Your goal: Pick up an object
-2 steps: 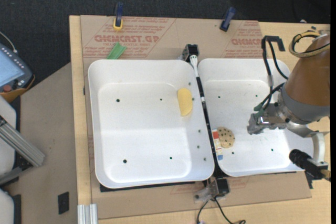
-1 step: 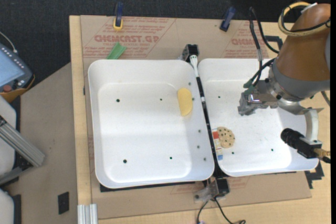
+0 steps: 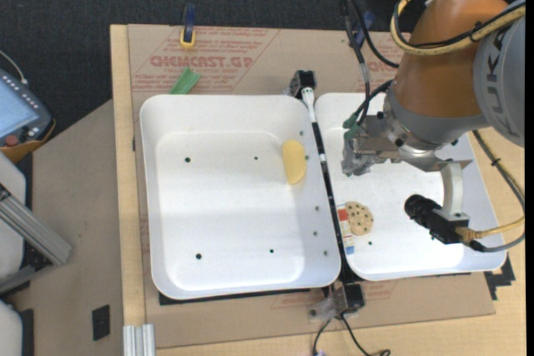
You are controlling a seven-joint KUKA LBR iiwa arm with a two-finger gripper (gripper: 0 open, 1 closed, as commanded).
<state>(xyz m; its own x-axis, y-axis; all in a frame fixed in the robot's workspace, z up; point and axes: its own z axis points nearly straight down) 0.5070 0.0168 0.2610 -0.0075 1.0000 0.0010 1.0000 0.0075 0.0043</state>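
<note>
The gripper (image 3: 357,156) hangs over the right bin (image 3: 392,250) near the divider — how far it is spread cannot be told. A round spotted object (image 3: 359,218) lies below it, apart; a yellow object (image 3: 294,161) rests in the left bin (image 3: 217,263).

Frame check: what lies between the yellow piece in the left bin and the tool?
In the camera view, the bins' adjoining rims separate the yellow piece from the tool; otherwise only bare white bin floor.
</note>
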